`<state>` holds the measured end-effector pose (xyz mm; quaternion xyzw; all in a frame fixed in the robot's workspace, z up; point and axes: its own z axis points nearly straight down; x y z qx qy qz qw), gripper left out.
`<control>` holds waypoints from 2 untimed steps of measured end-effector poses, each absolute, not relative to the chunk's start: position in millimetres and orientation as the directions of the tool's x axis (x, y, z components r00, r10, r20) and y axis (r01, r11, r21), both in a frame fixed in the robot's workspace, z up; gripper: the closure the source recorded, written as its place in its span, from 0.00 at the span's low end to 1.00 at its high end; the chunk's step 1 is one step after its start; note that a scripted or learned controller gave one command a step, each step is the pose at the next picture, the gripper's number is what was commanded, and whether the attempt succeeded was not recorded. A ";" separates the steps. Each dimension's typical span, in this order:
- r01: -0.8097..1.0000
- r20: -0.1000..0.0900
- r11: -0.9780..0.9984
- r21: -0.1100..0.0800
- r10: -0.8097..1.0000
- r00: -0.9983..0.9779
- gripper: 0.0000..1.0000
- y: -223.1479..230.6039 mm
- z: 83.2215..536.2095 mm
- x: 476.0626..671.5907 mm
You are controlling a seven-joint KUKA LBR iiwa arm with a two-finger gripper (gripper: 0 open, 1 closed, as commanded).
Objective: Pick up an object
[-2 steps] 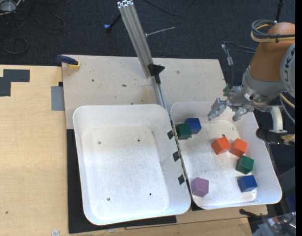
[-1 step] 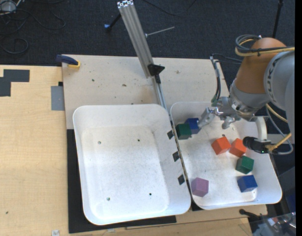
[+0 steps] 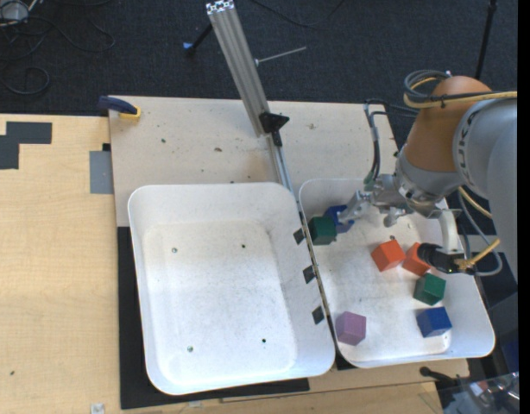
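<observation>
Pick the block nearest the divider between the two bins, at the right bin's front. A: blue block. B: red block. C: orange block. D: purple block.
D: the purple block sits by the divider at the right bin's front left, while the blue block, orange block and red block lie farther right.

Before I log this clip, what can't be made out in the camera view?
- Gripper: small, against cables; finger state unclear.
- Blue piece beside the green block: partly covered by the gripper, shape unclear.
- Second orange block: partly behind a black wrist part.
- Right bin: far side covered by the arm.
</observation>
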<state>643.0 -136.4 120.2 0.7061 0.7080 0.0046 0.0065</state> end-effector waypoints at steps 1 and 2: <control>1.000 -0.002 -0.001 0.018 1.000 0.001 1.00 -137.2 130.0 643.8; 1.000 0.000 0.001 0.002 1.000 -0.001 1.00 -132.3 174.4 645.5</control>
